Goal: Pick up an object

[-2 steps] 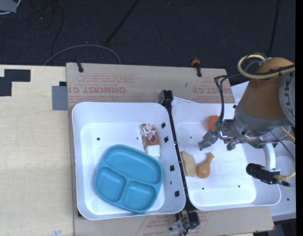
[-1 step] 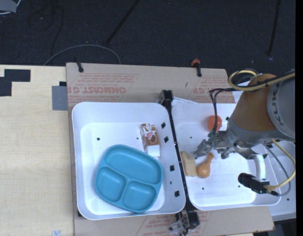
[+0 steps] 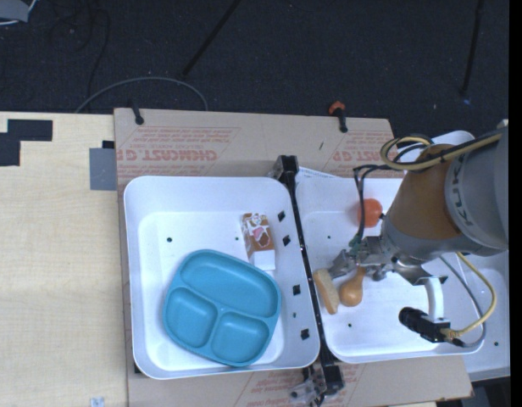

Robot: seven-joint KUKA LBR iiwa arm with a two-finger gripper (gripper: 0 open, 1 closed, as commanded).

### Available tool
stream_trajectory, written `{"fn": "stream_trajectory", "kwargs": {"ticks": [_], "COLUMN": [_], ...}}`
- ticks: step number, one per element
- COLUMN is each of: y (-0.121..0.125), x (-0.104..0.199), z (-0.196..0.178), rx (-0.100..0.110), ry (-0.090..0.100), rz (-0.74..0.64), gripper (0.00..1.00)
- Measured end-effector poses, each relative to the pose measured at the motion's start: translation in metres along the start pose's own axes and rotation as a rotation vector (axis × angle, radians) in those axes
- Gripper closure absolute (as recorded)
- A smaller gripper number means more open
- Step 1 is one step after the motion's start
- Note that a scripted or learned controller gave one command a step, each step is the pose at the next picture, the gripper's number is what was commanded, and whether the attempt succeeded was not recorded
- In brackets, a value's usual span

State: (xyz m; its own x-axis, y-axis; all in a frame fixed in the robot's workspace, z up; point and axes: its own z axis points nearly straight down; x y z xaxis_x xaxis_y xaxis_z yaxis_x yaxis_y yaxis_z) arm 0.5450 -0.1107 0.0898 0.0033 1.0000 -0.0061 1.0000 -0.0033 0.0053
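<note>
The gripper hung low in the right bin, right of frame centre, beside a tan pear-shaped object and a bread-like piece. Its jaw opening could not be told.

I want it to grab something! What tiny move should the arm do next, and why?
Probably a small drop straight down. The gripper hangs over the right bin, right above the tan pear-shaped toy and the bread-like piece. I can't tell how the jaws stand, and nothing looks held yet, so lowering onto the toy comes first.
</note>
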Motion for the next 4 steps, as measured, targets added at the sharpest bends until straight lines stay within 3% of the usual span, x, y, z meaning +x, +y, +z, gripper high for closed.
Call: {"fn": "stream_trajectory", "kwargs": {"ticks": [1, 3, 4], "y": [-0.002, 0.008, -0.007], "x": [0.002, 0.0, 0.049], "z": [-0.008, -0.107, -0.122], "rx": [0.009, 0.003, 0.009], "ry": [0.007, 0.006, 0.008], "rz": [0.004, -0.004, -0.006], "gripper": [1.0, 1.0, 1.0]}}
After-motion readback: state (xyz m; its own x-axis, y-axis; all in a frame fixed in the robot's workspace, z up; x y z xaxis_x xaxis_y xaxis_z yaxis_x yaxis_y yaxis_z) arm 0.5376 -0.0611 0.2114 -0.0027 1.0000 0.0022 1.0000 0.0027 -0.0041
